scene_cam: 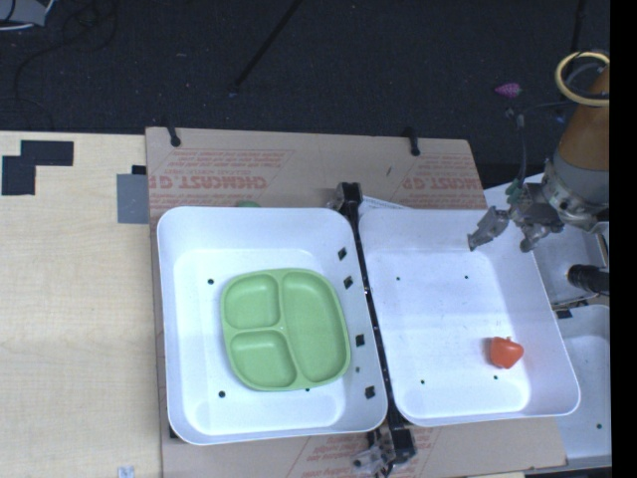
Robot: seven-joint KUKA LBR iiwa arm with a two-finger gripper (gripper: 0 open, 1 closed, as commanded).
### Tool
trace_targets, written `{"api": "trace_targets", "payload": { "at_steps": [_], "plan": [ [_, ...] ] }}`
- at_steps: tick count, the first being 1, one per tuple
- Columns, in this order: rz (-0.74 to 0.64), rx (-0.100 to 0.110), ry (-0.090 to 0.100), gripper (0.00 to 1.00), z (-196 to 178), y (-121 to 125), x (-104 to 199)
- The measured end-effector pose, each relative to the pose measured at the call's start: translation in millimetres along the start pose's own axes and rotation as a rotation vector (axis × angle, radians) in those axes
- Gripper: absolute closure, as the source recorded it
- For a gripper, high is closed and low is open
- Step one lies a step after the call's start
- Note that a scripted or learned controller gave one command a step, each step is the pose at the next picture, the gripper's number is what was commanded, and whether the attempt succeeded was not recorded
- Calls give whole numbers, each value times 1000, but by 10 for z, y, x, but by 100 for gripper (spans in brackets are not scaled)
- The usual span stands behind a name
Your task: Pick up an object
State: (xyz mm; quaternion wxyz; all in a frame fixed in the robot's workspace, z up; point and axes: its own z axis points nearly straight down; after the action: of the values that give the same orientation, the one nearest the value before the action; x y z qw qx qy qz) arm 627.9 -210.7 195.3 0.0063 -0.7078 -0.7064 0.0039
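Clamps and dark hardware (383, 451) sit at the near edge of the bench, at the foot of the seam between the two bins, partly cut off by the bottom of the view. Just above them lie the two white bins side by side on a printed cardboard sheet (309, 172). The right bin (438, 376) holds a small red object (505, 352) near its near right corner, resting alone on the bin floor, with bare white floor all round it and nothing over it. Its shape is hard to make out; it looks lumpy, perhaps a toy fruit or pepper. The left bin (189, 386) holds a green divided plate (285, 329) with three compartments, lying flat in the middle.

Farther back, the gripper (510, 225) hovers over the far right corner of the right bin, well apart from the red object. Its fingers appear spread wide, one toward the bin's interior and one toward the rim, with nothing between them. The orange band and grey wrist (582, 157) above it are cut off at the right side. A yellowish loop of cable (580, 73) rises over the arm. Beyond the bench lies dark carpet (299, 48) with loose cables, dim and indistinct. A pale wooden table surface (70, 317) lies to the left.
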Motion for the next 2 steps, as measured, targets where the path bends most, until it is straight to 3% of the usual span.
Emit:
{"api": "trace_targets", "payload": {
  "at_steps": [1, 2],
  "plan": [
    [-2, -14, -3, 0, -81, 30, -1],
    [-4, -9, -2, 0, 414, 57, 91]
  ]
}}
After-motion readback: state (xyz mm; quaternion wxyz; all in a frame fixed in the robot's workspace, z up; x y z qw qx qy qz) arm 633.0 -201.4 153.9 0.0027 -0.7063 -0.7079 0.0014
